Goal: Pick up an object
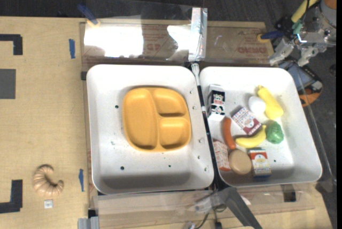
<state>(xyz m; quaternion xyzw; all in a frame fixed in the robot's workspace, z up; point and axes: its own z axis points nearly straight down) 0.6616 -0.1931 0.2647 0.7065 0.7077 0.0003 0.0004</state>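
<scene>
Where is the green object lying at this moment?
The green object lies in the right bin, toward that bin's right side in the camera view, just below the yellow piece and at the right end of the banana.

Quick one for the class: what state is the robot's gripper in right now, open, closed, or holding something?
Gripper: cannot be told. It sits at the upper right, outside the right bin, too small and cluttered to read.

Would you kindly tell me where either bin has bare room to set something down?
Left bin: white margins around the yellow divided plate. Right bin: bare floor along the far wall and right side. Crowded from milk carton to juice box.
</scene>
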